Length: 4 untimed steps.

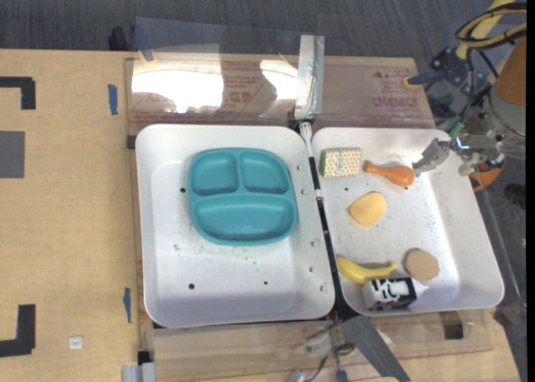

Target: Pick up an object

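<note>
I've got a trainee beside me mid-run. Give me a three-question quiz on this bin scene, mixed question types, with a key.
1. True or false: the teal divided plate lies in the right bin.
2. Multiple choice: which item lies closest to the gripper? A) the banana B) the orange drumstick toy C) the brown round piece
3. Fill in: the black-and-white item sits at the right bin's ____ edge, just below the banana.

Key
1. False; it lies in the left bin.
2. B; the drumstick lies just left of the gripper at the bin's far side.
3. Near (front).
</note>
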Available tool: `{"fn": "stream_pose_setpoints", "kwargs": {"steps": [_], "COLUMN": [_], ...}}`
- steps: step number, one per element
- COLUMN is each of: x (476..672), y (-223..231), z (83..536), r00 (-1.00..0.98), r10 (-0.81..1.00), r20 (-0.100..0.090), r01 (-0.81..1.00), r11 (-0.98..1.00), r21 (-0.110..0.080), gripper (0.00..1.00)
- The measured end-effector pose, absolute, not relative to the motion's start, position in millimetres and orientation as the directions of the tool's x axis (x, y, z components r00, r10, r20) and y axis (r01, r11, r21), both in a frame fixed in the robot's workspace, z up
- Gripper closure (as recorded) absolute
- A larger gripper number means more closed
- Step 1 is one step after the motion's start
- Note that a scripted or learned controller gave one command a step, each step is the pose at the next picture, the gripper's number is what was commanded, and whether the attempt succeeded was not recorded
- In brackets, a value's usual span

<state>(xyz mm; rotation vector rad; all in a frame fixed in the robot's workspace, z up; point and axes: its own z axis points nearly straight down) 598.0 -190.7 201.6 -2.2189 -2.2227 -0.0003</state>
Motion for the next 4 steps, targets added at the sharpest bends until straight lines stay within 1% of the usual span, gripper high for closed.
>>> {"fn": "stream_pose_setpoints", "kwargs": {"steps": [1,2,3,4], "x": [634.5,634.5,661.8,667.2], "y": [-188.5,-187.7,-78.5,-6.1], "z": [88.5,98.0,190.0,185.0], "r00": [0.014,0.012,-0.116,-0.077], "r10": [1.000,1.000,0.993,0.997], "r20": [-0.002,-0.003,0.001,0.002], "r01": [1.000,1.000,0.993,0.997], "r11": [-0.014,-0.012,0.116,0.077], "r21": [0.008,0.006,0.011,0.003], "gripper": [0.00,1.00,1.00,1.00]}}
